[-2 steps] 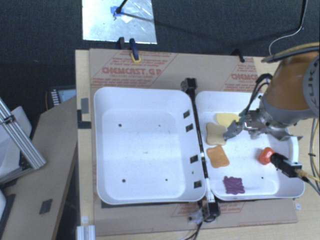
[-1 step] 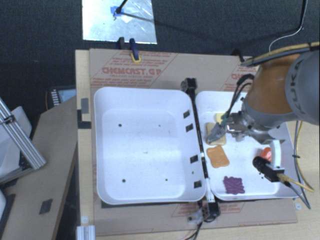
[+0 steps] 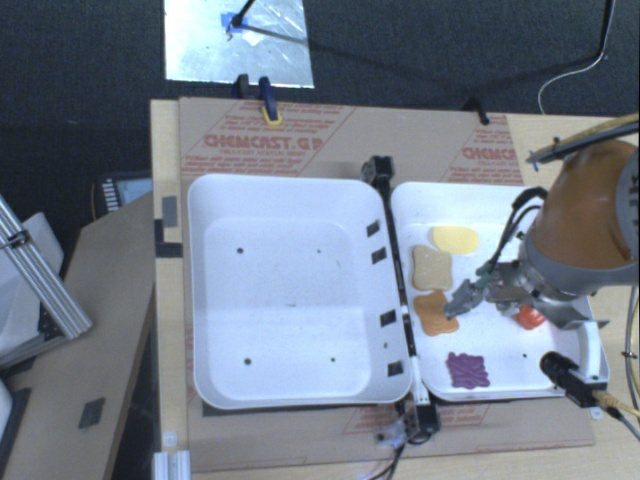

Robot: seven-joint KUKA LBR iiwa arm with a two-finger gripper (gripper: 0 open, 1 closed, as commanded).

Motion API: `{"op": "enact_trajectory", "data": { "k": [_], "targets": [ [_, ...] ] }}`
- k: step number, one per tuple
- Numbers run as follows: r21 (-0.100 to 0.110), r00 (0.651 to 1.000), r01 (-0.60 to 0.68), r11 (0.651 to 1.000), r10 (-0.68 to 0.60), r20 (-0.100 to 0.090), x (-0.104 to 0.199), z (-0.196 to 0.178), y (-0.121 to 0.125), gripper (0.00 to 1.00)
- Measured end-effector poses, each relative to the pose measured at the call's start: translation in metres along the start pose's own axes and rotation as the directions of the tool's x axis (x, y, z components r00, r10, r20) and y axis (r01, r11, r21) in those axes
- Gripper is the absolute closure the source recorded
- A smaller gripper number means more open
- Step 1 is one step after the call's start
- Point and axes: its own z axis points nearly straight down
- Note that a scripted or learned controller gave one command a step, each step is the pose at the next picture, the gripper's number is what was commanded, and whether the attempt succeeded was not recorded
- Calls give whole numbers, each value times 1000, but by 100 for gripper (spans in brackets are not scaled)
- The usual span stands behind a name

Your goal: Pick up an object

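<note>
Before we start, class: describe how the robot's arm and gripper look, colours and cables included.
The arm is bulky and rounded, with a broad orange band above a grey wrist section. A black cable loops along its side. The gripper is small, dark grey metal, narrowing toward its tip.

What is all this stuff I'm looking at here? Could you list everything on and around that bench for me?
left bin: 1, white, left half of the bench
right bin: 1, white, right half, holding the small things
yellow piece: 1, yellow, far end of the right bin
tan piece: 1, tan, just nearer than the yellow one
orange-brown piece: 1, orange-brown, beside the gripper tips
purple piece: 1, purple, near edge of the right bin
red piece: 1, red-orange, partly under the arm
foil sheet: 1, silver, on the dark floor beyond the bench
gripper: 1, grey, low over the right bin
arm: 1, grey and orange, from the right
</note>
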Motion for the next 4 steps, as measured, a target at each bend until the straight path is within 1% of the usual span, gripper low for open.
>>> {"op": "enact_trajectory", "data": {
  "k": [1,2,3,4],
  "targets": [
    [-5,1000,9,1000,-9,-1,51,0,7,0],
    [-9,1000,11,1000,-11,0,101,-1,69,0],
    [-23,1000,8,1000,-8,-2,112,-181,66,0],
    [-8,1000,12,1000,-12,1,111,-182,65,100]
  ]
}}
